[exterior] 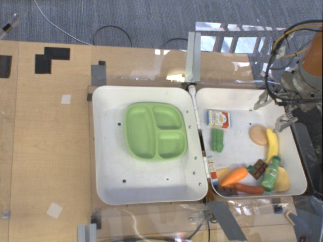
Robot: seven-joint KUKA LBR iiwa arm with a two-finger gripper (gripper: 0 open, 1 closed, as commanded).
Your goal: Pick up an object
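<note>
The wooden bench [45, 150] runs along the left side, with black marks near its far edge. On it sits the left bin [108, 185], shallow and white, holding a green divided plate [155, 131] with three compartments, lying flat near the bin's middle.

Just beside it, across a narrow divider, is the right bin [237, 102]. Near its far left part lies a small white carton [218, 118] with red and blue print, and just below that a green pickle-like piece [217, 139], lengthwise toward the camera. Further right, an egg-shaped tan object [258, 134] rests touching a yellow banana [272, 143], which curves down toward the near side. At the near end of the bin a cluster is packed close together: an orange carrot [234, 176] pointing left, a red sausage-like piece [248, 188] under it, a brown chocolate block [258, 169], a green bottle [271, 173] lying at a tilt, and a pale yellow piece [282, 180] partly behind the bottle.

At the far right, the gripper [275, 111] hangs over the right bin's far right corner, above and apart from the banana and egg. Its two pale fingers are spread, with nothing between them. Black cables [277, 49] loop above the wrist, beside the orange band [314, 59].
</note>
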